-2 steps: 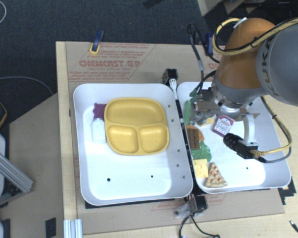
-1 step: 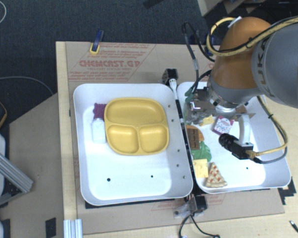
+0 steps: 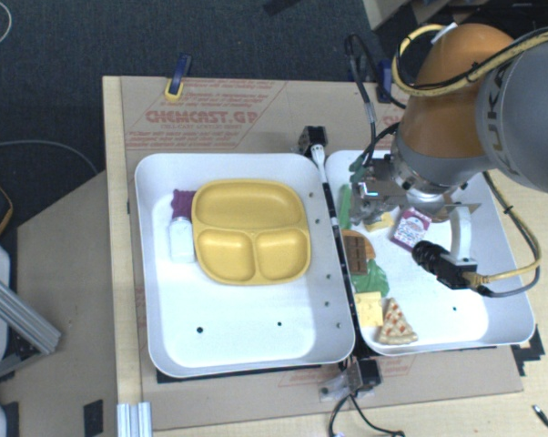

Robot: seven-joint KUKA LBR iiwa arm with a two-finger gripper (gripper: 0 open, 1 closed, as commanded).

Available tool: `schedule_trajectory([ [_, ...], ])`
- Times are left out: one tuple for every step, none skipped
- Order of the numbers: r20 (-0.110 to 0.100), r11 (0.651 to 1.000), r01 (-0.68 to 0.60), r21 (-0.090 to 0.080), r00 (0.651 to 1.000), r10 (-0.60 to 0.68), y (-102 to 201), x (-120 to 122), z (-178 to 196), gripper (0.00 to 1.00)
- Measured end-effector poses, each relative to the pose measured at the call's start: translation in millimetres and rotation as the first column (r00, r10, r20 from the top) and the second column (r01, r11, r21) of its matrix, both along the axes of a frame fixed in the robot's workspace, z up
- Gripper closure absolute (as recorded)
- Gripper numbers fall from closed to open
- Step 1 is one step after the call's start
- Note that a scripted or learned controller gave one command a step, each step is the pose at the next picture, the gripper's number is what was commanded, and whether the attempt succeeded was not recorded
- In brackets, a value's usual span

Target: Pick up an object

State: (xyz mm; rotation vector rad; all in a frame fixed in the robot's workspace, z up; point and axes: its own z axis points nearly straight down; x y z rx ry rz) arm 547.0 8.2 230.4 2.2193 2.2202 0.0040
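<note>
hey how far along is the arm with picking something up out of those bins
Done: the arm has reached into the right bin, with the gripper low over the toys near its left wall. In hand: nothing visibly; the wrist hides what sits beneath. Left: the grasp and lift. The pizza slice and pink packet lie loose, and the yellow tray sits in the left bin.
</note>
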Motion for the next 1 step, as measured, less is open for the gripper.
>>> schedule_trajectory([
  [-0.001, 1.000, -0.002, 0.001, 1.000, 0.002, 9.9, -2.0, 4.6, 1.00],
])
